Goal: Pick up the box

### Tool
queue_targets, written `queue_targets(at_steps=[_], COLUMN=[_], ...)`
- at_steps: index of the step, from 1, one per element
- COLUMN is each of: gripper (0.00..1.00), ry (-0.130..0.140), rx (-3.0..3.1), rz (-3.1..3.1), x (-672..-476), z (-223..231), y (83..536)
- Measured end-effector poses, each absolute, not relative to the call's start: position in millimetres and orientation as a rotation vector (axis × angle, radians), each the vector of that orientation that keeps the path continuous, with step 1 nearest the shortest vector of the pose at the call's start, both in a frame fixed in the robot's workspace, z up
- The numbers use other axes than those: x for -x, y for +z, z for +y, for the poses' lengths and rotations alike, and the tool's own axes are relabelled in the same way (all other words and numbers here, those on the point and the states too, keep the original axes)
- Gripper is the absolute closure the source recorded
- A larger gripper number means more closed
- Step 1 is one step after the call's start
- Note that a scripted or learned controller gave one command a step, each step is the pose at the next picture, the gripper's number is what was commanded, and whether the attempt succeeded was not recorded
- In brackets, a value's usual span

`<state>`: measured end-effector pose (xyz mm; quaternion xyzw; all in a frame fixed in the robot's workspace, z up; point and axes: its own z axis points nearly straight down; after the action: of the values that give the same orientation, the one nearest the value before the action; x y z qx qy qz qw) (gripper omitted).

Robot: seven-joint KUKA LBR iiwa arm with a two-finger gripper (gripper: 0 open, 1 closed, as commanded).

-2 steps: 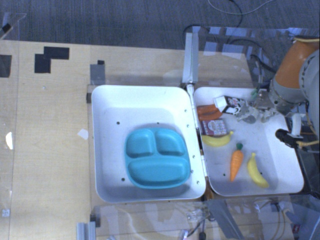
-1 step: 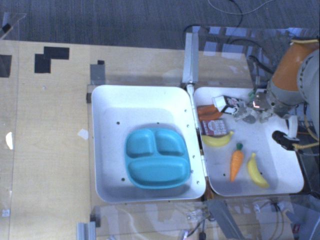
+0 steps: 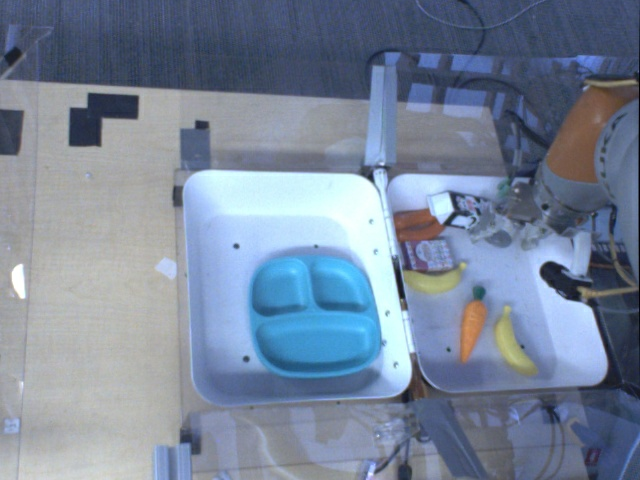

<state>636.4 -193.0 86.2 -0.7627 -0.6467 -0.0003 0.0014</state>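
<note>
A small box (image 3: 452, 206) with a white face and dark print lies near the back of the right bin (image 3: 570, 363). My gripper (image 3: 508, 232) hangs just to the right of it, low over the bin floor. Its two pale fingers stand apart and nothing shows between them. The box is clear of the fingers by a small gap.
In the right bin lie an orange packet (image 3: 418, 224), a dark red packet (image 3: 431, 255), a banana (image 3: 435, 280), a carrot (image 3: 472, 328) and a second banana (image 3: 515, 344). A blue compartment tray (image 3: 314, 313) sits in the left bin (image 3: 215, 268).
</note>
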Motion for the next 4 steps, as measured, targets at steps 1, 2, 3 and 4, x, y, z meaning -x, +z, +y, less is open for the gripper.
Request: queue_targets(at_steps=[1, 2, 3, 4], gripper=[0.00, 0.00, 1.00, 1.00], ry=[-0.004, -0.006, -0.012, -0.008], rx=[2.414, 2.420, 2.420, 2.456], rz=[-2.011, -2.010, -2.019, -1.972], x=[-634.8, -632.2, -634.6, -670.9], z=[-195, -195, -195, -191], y=[86, 87, 100, 207])
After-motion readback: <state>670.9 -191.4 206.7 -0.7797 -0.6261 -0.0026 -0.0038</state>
